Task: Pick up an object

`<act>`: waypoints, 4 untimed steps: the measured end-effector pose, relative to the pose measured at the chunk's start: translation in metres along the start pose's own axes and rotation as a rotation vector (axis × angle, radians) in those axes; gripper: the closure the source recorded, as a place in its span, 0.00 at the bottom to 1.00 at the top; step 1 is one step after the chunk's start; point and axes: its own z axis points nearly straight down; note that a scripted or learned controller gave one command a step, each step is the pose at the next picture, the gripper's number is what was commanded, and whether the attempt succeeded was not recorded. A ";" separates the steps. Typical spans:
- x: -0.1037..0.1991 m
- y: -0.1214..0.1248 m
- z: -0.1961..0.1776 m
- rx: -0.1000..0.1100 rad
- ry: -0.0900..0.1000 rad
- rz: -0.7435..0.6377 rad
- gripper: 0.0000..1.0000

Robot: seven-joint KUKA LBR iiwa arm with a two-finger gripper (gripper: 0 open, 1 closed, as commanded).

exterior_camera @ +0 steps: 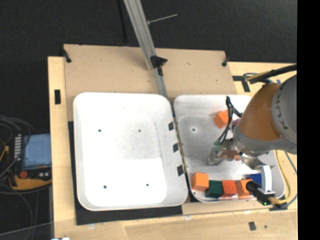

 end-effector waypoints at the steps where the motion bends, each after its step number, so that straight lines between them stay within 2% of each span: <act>1: -0.002 0.002 -0.043 -0.001 -0.002 -0.009 1.00; 2: -0.009 -0.001 -0.090 -0.002 -0.003 -0.012 1.00; 3: 0.000 0.003 -0.140 -0.002 -0.002 -0.014 1.00; 4: 0.000 0.004 -0.163 0.001 -0.001 -0.015 1.00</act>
